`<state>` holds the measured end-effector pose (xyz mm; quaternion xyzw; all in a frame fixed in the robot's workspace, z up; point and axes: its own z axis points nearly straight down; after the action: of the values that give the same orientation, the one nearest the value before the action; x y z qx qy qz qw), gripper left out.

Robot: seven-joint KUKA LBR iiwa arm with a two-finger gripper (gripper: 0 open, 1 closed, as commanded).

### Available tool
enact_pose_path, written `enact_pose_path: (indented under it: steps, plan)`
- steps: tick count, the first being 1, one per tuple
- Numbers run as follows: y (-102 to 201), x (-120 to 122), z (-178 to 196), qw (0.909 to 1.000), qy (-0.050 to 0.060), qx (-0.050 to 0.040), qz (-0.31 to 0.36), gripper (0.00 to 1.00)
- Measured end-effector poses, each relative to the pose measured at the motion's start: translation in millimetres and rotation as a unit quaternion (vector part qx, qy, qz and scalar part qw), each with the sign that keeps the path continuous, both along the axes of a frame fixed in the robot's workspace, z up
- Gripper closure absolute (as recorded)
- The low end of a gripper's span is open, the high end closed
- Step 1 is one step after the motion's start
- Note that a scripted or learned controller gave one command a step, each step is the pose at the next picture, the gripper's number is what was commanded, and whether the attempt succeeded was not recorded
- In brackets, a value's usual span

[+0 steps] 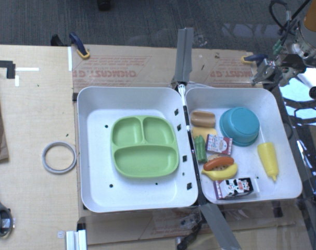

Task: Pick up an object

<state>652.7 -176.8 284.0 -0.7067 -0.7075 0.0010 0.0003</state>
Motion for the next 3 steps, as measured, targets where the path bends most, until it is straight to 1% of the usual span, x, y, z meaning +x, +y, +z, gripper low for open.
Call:
enact_pose_path:
  steps: [1, 2, 3]
  plan:
    - [0.0, 0.0, 0.0, 1.0000, 0.000, 0.0000, 0.000, 0.00]
    - [-27.5, -41.6, -114.8, 0.9922, 0.000, 0.0005, -0.125, 0.00]
    - [-34.6, -78.8, -154.7, 0.9988, -0.004, -0.0004, -0.049, 0.00]
